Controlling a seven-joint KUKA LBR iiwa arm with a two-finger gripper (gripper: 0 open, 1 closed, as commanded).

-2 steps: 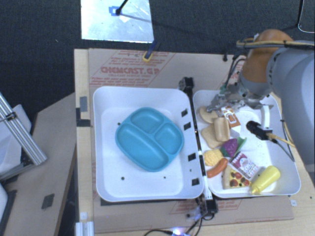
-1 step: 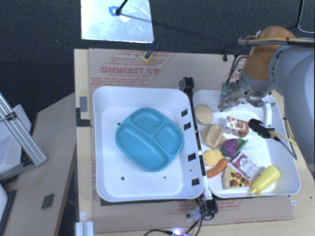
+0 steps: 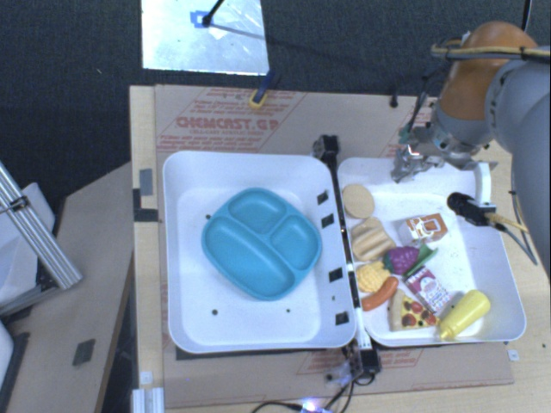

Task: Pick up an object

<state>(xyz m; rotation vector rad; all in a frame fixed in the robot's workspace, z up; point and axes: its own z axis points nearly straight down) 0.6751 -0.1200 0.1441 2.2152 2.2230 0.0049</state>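
Count, as you see it from above: two white bins side by side on the counter [image 3: 225, 123].

Left bin [image 3: 185, 231]: one blue plate [image 3: 261, 242] with three compartments, lying flat near the middle.

Right bin [image 3: 508, 291]: nine toy foods, one of each.
- round tan bun [image 3: 358, 200], at the far left of the bin
- bread loaf [image 3: 372, 238], just in front of the bun
- small orange-and-white carton [image 3: 425, 228]
- purple grapes [image 3: 402, 259]
- yellow corn piece [image 3: 371, 276]
- orange sausage [image 3: 380, 294]
- pizza slice [image 3: 410, 315]
- red packet [image 3: 428, 287]
- yellow bottle [image 3: 465, 313], at the near right corner

Orientation: the sausage, the loaf and the bottle all lie flat, with their long axes running diagonally from near-left to far-right. The red packet lies on the opposite diagonal. You cannot tell which end of the bottle is the cap.

Pincer [image 3: 406, 169]: it hangs over the far rim of the right bin, beyond the bun and apart from every item. You cannot tell whether it is open or closed. Nothing shows in its grip.
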